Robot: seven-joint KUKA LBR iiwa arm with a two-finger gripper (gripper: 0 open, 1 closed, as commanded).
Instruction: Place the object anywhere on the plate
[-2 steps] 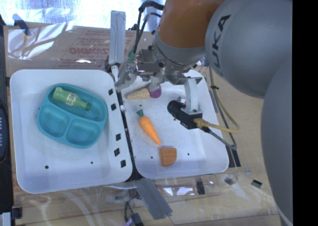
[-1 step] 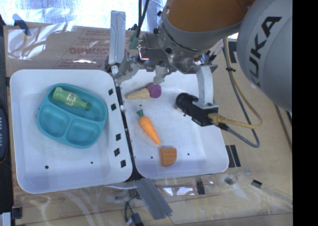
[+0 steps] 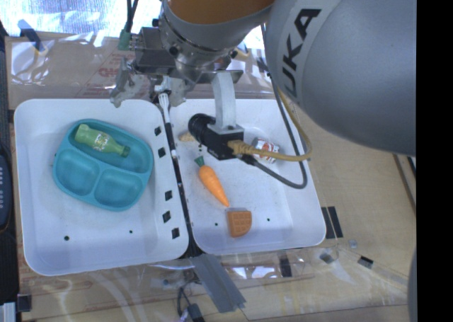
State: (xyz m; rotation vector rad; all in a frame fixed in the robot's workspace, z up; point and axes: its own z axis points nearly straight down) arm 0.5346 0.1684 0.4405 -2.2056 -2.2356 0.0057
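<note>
A green bottle (image 3: 101, 141) lies on its side in the back compartment of the blue divided plate (image 3: 106, 185), which sits in the left bin (image 3: 42, 243). My gripper (image 3: 141, 95) hangs over the back edge of that bin, behind and to the right of the plate. Its fingers (image 3: 120, 93) are spread open with nothing between them. The bottle lies clear of the gripper.
In the right bin (image 3: 297, 207) lie an orange carrot (image 3: 212, 182), a waffle piece (image 3: 239, 222) and a small red-labelled bottle (image 3: 266, 148). A black block with a cable (image 3: 216, 138) hangs from the arm over that bin. The arm covers the upper right.
</note>
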